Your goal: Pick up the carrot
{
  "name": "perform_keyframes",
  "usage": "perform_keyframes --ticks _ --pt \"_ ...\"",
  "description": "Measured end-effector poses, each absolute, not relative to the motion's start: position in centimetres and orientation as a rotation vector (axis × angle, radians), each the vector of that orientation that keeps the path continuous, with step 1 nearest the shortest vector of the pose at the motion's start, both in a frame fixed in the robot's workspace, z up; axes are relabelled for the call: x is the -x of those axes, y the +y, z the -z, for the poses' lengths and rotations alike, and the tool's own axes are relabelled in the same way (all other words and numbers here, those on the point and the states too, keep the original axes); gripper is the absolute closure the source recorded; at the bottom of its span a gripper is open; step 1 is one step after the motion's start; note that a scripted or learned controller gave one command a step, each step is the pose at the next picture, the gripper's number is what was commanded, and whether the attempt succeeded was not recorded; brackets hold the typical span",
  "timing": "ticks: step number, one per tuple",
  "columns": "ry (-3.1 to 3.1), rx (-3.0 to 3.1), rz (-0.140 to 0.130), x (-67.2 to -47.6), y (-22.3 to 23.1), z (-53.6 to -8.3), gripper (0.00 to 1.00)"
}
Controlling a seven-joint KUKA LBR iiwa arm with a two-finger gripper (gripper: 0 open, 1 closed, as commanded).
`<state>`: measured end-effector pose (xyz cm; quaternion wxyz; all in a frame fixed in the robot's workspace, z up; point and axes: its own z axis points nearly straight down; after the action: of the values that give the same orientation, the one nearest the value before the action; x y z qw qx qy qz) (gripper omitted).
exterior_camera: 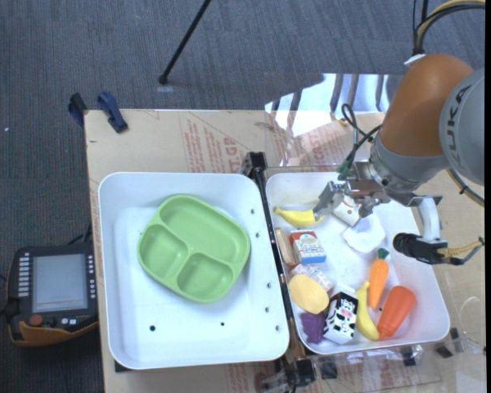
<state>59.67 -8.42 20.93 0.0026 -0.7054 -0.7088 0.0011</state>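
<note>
My right bin point(439, 322) is crowded along its lower half. The carrot point(378, 278) lies near the right wall with a larger orange vegetable point(396, 310) just beside it on the right and a yellow banana-shaped piece point(365, 314) on its lower left, so the sides are tight. Above its green top sits a white scrap point(365, 237), and my pincer point(346, 199) hangs over the bin's upper middle. A cow-patterned carton point(340, 317), a yellow lump point(308, 293) and a small box point(308, 246) fill the left side; a banana point(296, 215) lies at upper left. Open floor shows at the bin's upper left corner and along the right wall. The left bin point(119, 318) is roomy around the green divided plate point(194, 247).
</note>
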Motion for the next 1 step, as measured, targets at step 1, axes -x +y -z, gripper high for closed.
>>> perform_keyframes --ticks 1 --pt "-2.258 2.168 -0.015 -54.27 -16.07 -12.48 0.00"
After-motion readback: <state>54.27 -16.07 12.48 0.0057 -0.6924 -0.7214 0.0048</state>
